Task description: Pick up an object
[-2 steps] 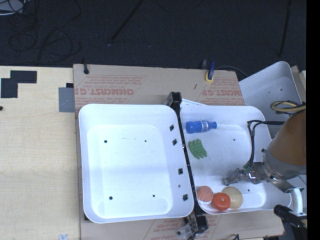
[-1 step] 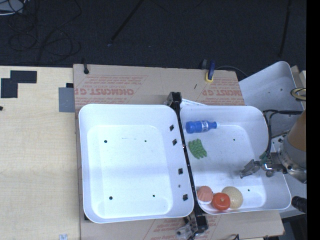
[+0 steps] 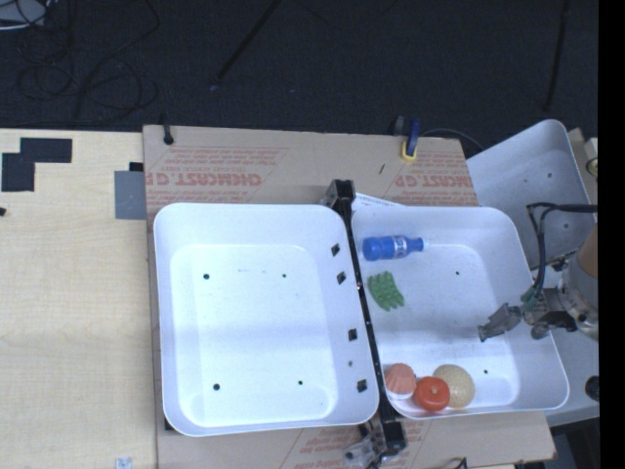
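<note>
Grey two-finger jaws [image 3: 500, 322] hovering low by the right white bin's [image 3: 508, 228] right edge, probably lining up. Can't tell if spread or pinched. Small red round ball [image 3: 432, 393] tucked in the near corner.

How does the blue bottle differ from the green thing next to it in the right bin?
The blue plastic bottle is smooth and long, lying on its side with its pale cap pointing right; the green knobbly object is shorter, bumpy and irregular in outline. The bottle sits nearer the bin's far wall, the green object just below it, closer to the bin's middle. Both lie in the right white bin near the divider, well apart from the tool.
</note>
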Action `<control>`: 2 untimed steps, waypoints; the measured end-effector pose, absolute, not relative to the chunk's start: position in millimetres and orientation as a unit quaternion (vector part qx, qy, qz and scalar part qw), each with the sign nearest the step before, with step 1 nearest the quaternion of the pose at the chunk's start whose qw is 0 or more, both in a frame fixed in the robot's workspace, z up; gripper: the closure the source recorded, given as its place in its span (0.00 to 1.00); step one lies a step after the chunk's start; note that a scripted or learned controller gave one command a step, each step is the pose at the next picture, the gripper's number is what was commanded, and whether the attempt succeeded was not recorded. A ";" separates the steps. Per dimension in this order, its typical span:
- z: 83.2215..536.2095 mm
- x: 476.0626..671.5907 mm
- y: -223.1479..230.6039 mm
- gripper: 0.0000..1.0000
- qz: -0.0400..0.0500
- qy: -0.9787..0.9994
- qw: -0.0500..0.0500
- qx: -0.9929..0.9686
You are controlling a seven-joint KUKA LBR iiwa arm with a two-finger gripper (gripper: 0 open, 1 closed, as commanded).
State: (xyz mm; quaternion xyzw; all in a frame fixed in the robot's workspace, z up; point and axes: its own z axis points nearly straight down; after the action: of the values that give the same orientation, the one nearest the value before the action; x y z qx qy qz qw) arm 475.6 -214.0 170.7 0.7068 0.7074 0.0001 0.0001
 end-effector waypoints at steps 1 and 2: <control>170.4 475.5 -213.9 0.00 0.000 0.706 -0.001 0.708; 170.3 475.4 -214.0 0.00 0.000 0.706 -0.001 0.709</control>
State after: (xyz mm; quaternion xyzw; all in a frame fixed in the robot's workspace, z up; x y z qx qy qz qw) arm 475.4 -214.0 170.3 0.7086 0.7056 -0.0001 -0.0005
